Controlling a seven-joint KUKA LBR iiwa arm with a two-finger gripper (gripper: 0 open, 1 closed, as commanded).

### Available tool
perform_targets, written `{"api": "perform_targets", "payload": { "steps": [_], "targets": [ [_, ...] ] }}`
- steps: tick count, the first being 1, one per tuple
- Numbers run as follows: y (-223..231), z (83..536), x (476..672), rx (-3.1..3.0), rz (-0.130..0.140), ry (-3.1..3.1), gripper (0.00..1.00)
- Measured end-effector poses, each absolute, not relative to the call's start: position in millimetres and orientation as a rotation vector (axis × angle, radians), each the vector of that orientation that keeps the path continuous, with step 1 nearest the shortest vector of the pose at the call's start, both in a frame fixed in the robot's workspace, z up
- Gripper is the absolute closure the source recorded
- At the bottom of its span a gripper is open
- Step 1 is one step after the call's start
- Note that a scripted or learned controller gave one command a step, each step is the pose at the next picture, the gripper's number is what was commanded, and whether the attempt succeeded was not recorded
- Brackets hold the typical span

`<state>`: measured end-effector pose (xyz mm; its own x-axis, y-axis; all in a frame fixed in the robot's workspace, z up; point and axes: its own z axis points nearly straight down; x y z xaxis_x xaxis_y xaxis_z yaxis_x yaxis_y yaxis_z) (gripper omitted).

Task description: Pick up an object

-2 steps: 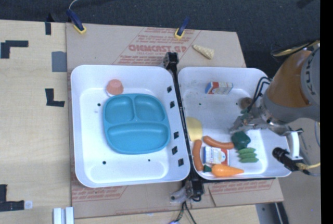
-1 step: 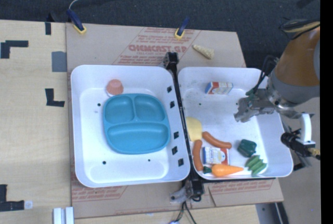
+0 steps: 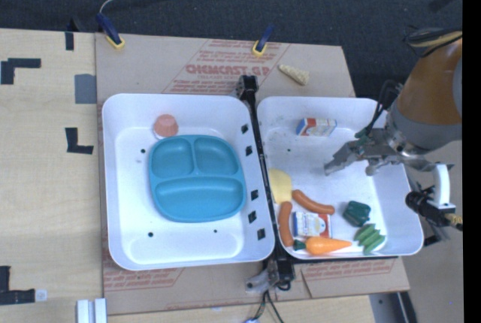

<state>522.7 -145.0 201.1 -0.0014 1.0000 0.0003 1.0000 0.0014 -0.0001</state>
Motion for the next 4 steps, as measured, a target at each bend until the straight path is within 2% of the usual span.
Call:
{"api": "perform_targets", "payload": {
  "steps": [1, 2, 3, 4],
  "targets": [
    [-190.6, 86.0, 487.3, -2.223, 0.0, -2.221, 0.0],
    [-191.6, 96.0, 488.3, -2.227, 0.0, -2.225, 1.0],
    [-216.0, 192.6, 596.6, -2.223, -0.001, -2.226, 1.0],
    [-160.9, 141.3, 634.5, -2.217, 0.002, -2.223, 1.0]
  ]
}}
